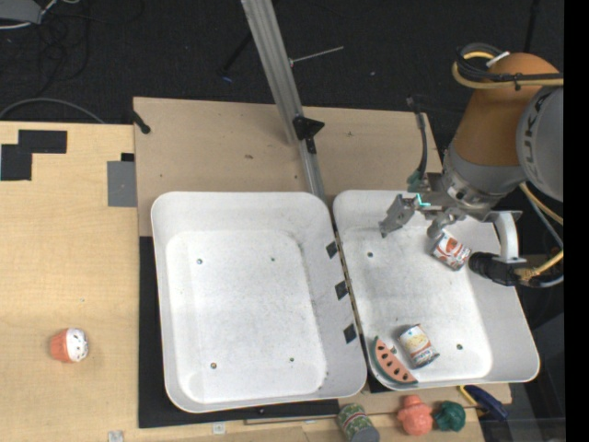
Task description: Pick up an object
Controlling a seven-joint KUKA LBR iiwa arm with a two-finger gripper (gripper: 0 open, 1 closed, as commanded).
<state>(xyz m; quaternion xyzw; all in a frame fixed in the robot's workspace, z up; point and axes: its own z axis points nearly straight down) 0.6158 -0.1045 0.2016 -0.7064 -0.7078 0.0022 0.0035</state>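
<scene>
The grey and orange arm [497, 118] is reaching in over the right bin [515, 366], largest thing in play; the left bin [184, 219] is lying well off to the side of the jaws; the gripper [425, 212] is hanging low over the right bin's far end, jaws looking spread wide with nothing between them; a small red and white can [450, 250] is lying tilted just beside and nearer than the jaws, apart from them; a second can [417, 345] and a watermelon slice [390, 361] are sitting well away at the near rim; the near can is likely proving light, stiff and slick, so gripping across its curved middle seems best
</scene>
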